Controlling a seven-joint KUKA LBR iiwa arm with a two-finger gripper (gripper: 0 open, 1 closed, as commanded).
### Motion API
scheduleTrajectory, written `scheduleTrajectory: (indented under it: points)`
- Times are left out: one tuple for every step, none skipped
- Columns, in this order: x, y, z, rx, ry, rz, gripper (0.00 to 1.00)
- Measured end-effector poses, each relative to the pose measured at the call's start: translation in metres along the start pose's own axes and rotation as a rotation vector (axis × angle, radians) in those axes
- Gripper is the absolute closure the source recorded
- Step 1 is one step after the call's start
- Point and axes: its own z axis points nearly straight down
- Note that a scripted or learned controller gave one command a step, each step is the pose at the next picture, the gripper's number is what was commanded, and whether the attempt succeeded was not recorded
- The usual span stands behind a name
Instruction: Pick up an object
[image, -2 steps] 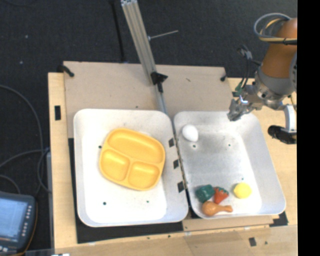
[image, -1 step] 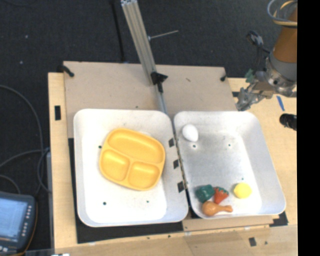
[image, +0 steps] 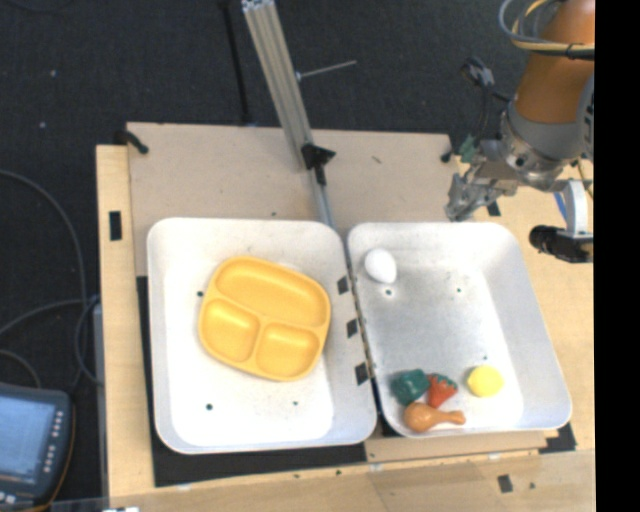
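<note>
Yellow tray (image: 264, 318), white egg (image: 380, 266), yellow ball (image: 485, 381), possibly orange drumstick (image: 434, 418).

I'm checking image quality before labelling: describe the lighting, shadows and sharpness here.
Camera view: even, soft light, with no hard shadows in either bin; the white egg-shaped item nearly blends into the right bin; the yellow tray and small toys look slightly soft; the gripper is blurry, lacking detail.

Right bin (image: 500, 300) middle open; toys (image: 432, 398) crowd near edge, white egg (image: 380, 266) far-left corner.
</note>
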Motion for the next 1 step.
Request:
scheduleTrajectory:
  points:
    - [0.0456, 0.0063, -0.0017, 0.0, 0.0, -0.001, 1.0]
